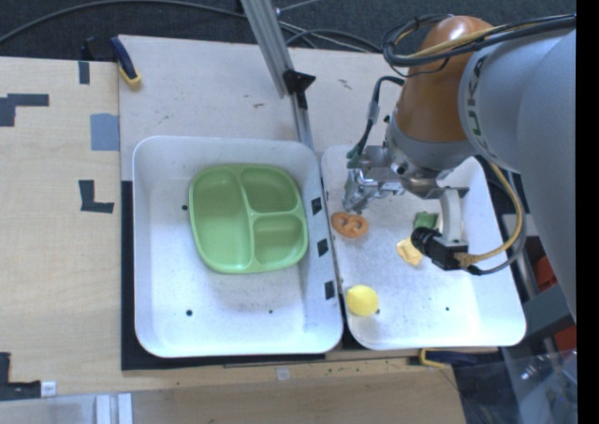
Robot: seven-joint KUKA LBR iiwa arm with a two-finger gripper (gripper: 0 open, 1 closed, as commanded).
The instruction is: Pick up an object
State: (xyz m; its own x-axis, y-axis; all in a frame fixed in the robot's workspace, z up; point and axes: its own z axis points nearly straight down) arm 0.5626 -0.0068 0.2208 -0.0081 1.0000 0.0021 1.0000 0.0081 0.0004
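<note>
**Q:** What does the camera view show, starting with the surroundings?

**A:** Pale wooden bench boards point(56, 226) fill the scene, seen from above at a slant, with dark floor and cables behind. Two shallow white bins sit side by side. The left bin point(159, 319) holds a green divided plate point(249, 218). The right bin point(487, 319) holds several small things: an orange pretzel-shaped piece point(349, 225) near its left wall, a yellow ball point(362, 300) toward the front, a small yellow piece point(409, 252) and a small green piece point(427, 221) further right.

**Q:** Where is the arm, and what is its hand doing?

**A:** The grey arm point(524, 95) reaches in from the right, over the right bin. Its gripper point(357, 196) points down, just above the orange piece. Nothing is visible between its tips; whether they are spread or closed I cannot tell.

**Q:** Which step is this?

**A:** It looks like the approach, with the orange piece the likely target and no lift yet.

**Q:** What does the next move need?

**A:** Probably a short descent centred on that piece, clear of the bin wall beside it, then a close and a lift.
</note>
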